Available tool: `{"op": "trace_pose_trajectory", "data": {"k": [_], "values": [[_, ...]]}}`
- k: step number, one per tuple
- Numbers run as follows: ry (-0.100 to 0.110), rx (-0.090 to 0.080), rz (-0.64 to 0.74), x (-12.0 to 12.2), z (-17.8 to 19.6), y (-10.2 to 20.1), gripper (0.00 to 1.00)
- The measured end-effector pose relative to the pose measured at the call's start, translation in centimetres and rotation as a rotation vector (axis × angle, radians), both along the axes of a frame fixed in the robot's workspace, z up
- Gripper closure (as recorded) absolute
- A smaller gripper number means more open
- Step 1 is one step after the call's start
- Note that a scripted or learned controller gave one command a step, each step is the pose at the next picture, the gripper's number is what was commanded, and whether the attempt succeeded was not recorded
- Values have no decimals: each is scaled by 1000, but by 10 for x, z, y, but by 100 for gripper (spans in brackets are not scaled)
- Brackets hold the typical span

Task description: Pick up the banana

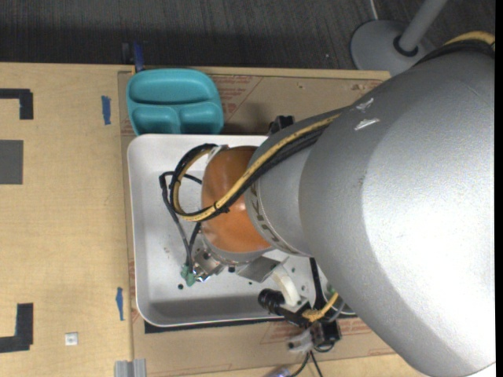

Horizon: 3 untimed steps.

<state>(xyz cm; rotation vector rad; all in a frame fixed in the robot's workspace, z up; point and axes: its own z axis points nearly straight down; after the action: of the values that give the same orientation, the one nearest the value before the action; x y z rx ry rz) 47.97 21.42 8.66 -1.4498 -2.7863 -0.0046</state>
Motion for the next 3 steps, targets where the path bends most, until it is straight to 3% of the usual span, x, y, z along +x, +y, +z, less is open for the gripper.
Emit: {"op": "trace_pose_trajectory", "data": {"k": [1,2,3], "values": [[-1,1,-1,0,10,0,100],[-3,5,-358,4,2,6,100],[-4,5,-358,4,12,6,100]]}}
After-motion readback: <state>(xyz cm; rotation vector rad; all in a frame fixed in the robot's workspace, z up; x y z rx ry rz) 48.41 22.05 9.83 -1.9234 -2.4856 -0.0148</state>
